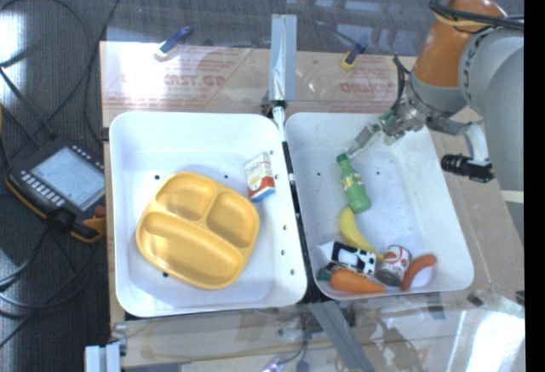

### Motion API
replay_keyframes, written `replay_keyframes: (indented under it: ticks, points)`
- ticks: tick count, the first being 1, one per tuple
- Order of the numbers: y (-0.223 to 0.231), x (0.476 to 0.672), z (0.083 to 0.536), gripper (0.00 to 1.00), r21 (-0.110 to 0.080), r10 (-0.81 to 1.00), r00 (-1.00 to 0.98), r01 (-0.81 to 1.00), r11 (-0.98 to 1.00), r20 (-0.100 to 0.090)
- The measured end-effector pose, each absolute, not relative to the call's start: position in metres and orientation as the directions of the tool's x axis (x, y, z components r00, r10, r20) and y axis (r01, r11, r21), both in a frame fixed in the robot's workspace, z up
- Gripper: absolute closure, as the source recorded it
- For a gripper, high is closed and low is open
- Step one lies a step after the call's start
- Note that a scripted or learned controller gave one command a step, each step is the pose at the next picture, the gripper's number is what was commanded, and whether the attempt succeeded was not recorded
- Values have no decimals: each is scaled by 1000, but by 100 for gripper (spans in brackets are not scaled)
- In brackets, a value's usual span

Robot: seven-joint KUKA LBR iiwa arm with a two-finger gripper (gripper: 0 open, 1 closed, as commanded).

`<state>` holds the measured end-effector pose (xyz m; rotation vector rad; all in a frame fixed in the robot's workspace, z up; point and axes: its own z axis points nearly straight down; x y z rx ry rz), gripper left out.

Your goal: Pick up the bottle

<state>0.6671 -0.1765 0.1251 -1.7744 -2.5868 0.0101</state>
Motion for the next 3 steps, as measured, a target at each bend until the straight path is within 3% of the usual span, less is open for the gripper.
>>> replay_keyframes:
  ticks: [1, 2, 3]
  points:
    - [-102, 625, 89, 0, 8, 968, -251, 968, 251, -7]
    - [-122, 549, 90, 0, 12, 937, -348, 937, 348, -8]
    - [-198, 557, 89, 0, 14, 985, -171, 985, 171, -5]
